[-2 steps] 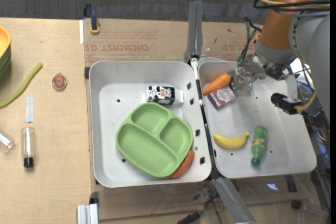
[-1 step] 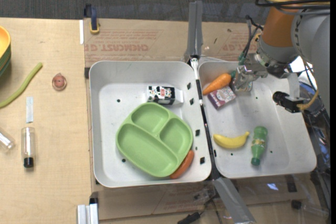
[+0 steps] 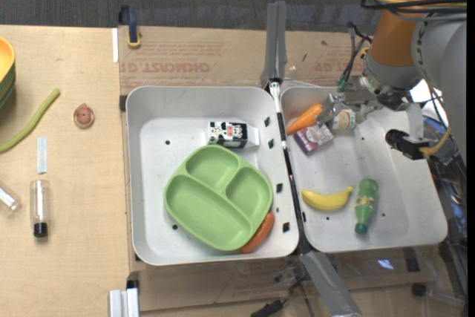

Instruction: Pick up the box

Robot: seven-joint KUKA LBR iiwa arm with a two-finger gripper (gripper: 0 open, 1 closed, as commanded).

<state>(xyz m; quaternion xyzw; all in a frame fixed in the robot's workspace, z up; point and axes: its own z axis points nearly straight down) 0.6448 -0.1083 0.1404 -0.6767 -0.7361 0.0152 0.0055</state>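
Two shallow white bins sat side by side on a cardboard-lined bench. The left bin [image 3: 141, 159] held a green divided plate [image 3: 219, 197] and, just behind it, the small printed box [image 3: 227, 134], lying well apart from the arm. The gripper [image 3: 343, 113] hung over the right bin [image 3: 415, 226], beside a carrot [image 3: 304, 119] and purple packet [image 3: 315, 137]; whether it was spread or pressed together I could not tell. Nearer the front lay a banana [image 3: 326, 198] and green bottle [image 3: 364, 206].

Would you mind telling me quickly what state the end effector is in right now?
End effector: cannot be told; it sits over the right bin, close above the box and carrot.
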